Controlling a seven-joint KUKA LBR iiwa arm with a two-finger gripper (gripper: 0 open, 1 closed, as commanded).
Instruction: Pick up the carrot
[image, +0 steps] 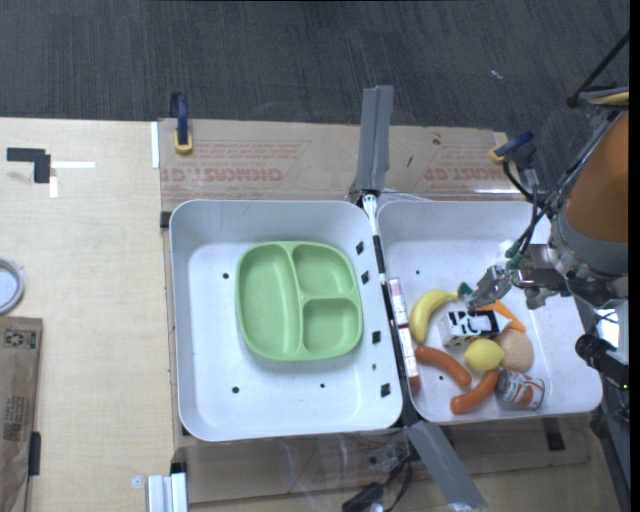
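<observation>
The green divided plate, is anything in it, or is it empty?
Empty. The green plate lies flat in the left bin, and all three compartments show only bare green.

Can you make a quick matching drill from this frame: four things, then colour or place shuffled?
Things:
1. divided plate
2. banana
3. lemon
4. clamp

Descriptions:
A. curved and yellow, at the right bin's left side
B. pale green, in the middle of the left bin
C. on the bench behind the left bin, blue with a yellow tip
D. round and yellow, in the right bin among the sausages

Pairs: 1-B, 2-A, 3-D, 4-C
</observation>
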